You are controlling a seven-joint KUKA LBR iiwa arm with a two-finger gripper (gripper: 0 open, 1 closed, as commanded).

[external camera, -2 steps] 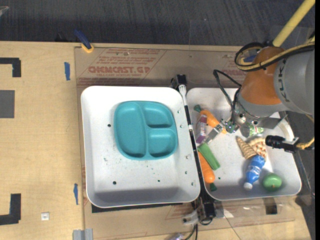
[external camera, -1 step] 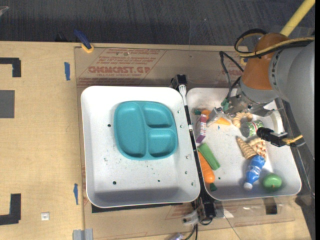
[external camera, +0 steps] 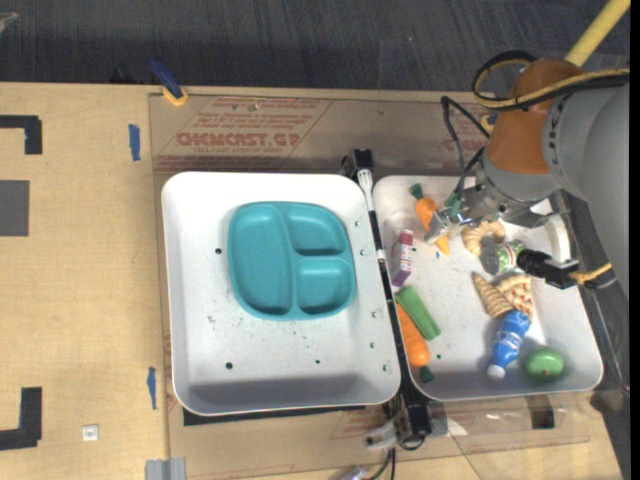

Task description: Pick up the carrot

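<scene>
Pincer [external camera: 452, 218]: over right bin's [external camera: 570, 338] far-left corner, beside carrot [external camera: 427, 211]; grip cannot be told.
Bench [external camera: 80, 298]: brown board.
Floor [external camera: 300, 18]: dark carpet.

Divided tray [external camera: 292, 258] in left bin [external camera: 200, 348]; carrot [external camera: 413, 336] in right bin [external camera: 570, 318].

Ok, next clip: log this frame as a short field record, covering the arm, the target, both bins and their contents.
arm: gripper low over the right bin's upper part
target: carrot lying by the right bin's left wall, beside a green vegetable
grasp: carrot apart from the gripper, not picked up
left bin: holds a teal divided tray
right bin, other items: blue bottle, green round item, small orange piece near the gripper
</scene>
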